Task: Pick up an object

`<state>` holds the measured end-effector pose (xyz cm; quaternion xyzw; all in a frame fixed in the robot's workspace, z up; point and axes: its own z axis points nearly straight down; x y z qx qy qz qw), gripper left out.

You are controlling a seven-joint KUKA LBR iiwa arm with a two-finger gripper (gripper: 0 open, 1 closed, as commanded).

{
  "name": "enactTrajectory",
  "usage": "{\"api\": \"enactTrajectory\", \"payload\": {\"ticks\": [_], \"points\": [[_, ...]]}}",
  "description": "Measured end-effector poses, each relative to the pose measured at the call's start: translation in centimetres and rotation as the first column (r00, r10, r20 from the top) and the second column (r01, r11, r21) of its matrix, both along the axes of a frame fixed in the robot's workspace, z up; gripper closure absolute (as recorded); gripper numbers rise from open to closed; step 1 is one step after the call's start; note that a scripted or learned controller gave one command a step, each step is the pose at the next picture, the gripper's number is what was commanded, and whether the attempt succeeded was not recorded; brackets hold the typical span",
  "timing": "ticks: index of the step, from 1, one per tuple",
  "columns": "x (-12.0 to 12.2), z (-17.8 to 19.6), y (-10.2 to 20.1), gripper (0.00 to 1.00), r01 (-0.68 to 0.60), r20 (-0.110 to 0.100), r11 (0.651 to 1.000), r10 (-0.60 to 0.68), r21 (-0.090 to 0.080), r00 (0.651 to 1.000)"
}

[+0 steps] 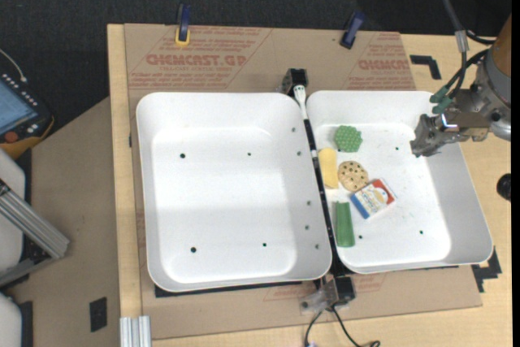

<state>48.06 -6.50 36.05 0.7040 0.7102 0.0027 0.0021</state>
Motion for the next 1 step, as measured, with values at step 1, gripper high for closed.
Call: {"api": "enactTrajectory", "payload": {"ticks": [1], "points": [[-0.06,2.76,8.23,1.0,-0.001,-0.002,1.0,0.001,0.001,1.0]]}}
